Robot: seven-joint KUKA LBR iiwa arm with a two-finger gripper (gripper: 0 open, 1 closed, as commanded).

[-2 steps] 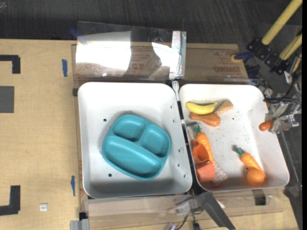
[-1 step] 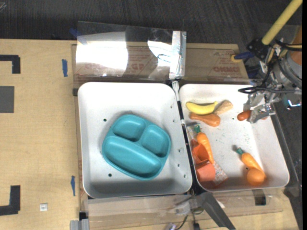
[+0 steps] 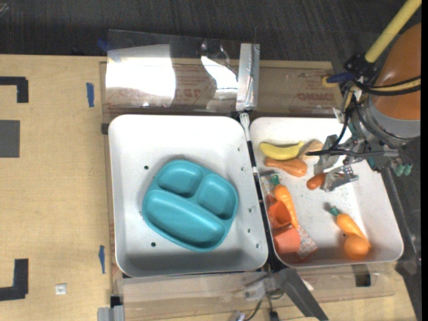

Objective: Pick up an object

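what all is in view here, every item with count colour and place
bins: 2, white, side by side on the bench
divided plate: 1, teal, in the left bin
banana: 1, yellow, right bin, top left
carrots: 2, orange with green tops, right bin, one left, one lower right
orange ball: 1, right bin, bottom right corner
cup: 1, salmon, right bin, bottom left
arm: 1, grey with orange band, upper right
pincer: 1, dark, over the right bin

The arm [image 3: 394, 79] runs off the frame at 2 o'clock, its upper part cut by the edge. The gripper [image 3: 332, 172] is too small and cluttered to read its fingers. The orange pieces [image 3: 284, 219] at 6 o'clock of the right bin [image 3: 381, 179] overlap, their shapes unclear under crinkled plastic.
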